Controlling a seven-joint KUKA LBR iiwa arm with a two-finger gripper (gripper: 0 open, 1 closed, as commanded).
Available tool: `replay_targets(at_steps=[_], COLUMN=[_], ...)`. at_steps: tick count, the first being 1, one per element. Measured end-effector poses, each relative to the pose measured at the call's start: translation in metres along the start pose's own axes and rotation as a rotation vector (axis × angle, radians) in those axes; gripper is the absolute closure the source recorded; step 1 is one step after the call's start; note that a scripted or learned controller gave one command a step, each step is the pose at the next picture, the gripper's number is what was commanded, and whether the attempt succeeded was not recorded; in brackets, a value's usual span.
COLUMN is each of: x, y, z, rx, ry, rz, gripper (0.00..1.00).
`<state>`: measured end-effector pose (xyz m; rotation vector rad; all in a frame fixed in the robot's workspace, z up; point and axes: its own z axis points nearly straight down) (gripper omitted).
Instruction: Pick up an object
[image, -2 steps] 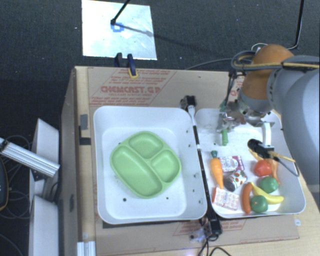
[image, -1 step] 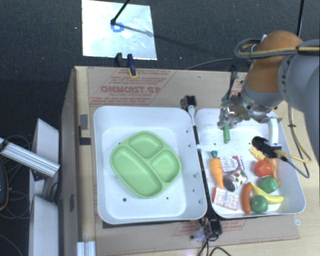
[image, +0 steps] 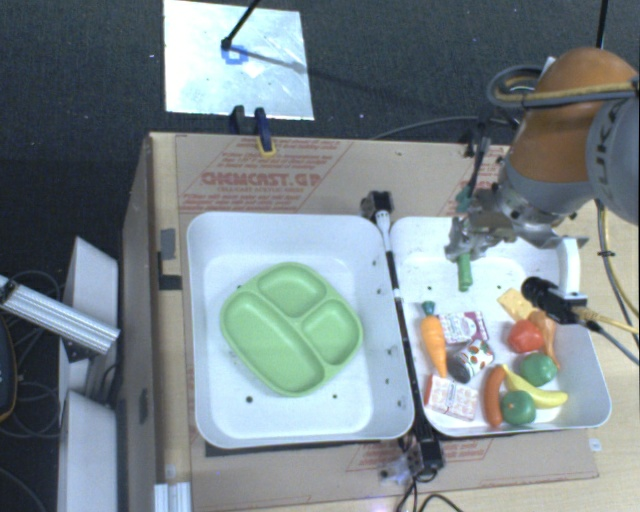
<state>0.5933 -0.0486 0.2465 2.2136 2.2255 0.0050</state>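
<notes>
1. Left bin: holds one green divided plate with three compartments, sitting flat at about the bin's middle.
2. Right bin: toy food piled in the half farthest from the arm's entry, toward the view's bottom.
3. Landmark = carrot, just right of the divider between the bins.
4. Right of the carrot: small pink-white carton. Below-right: another printed carton.
5. Farther right of the carrot: red tomato, green round pieces, yellow banana, orange-red pepper-like piece.
6. Tool hangs above-right of the carrot, over the bin's upper part, clamped on a small green stick-shaped object that hangs clear of the pile.
</notes>
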Motion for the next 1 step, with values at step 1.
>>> replay_targets(at_steps=[1], x=[0.0679], y=[-0.0333], z=[-0.0101], rx=[0.003], ry=[0.001], rz=[0.000], gripper=[1.00])
